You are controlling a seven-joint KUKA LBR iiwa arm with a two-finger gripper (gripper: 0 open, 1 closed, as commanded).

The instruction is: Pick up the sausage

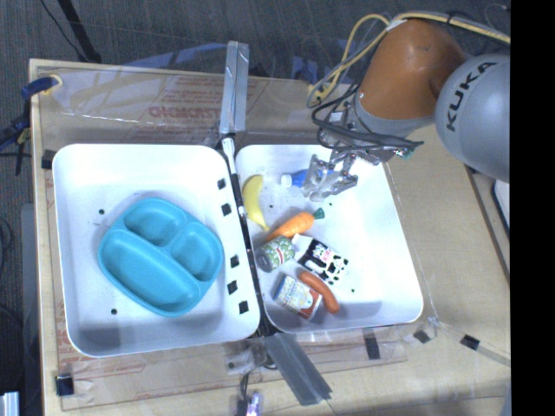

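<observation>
Near the front of the right bin (401, 258), the sausage (319, 290) lay well apart from the tool (332, 178); its grip could not be made out.

Left bin (78, 232) holds my blue divided plate (161, 255), mid-left of frame. Right bin (395, 241): banana (252, 199) by the divider, carrot (290, 225) just right of it, small can (277, 253) below, b/w cow-print box (323, 261), a packet (295, 295) lower center.

The sausage (319, 290) is small, reddish-orange and slightly curved; it lies flat and slantwise in the right bin (395, 258), near that bin's front edge.
</observation>
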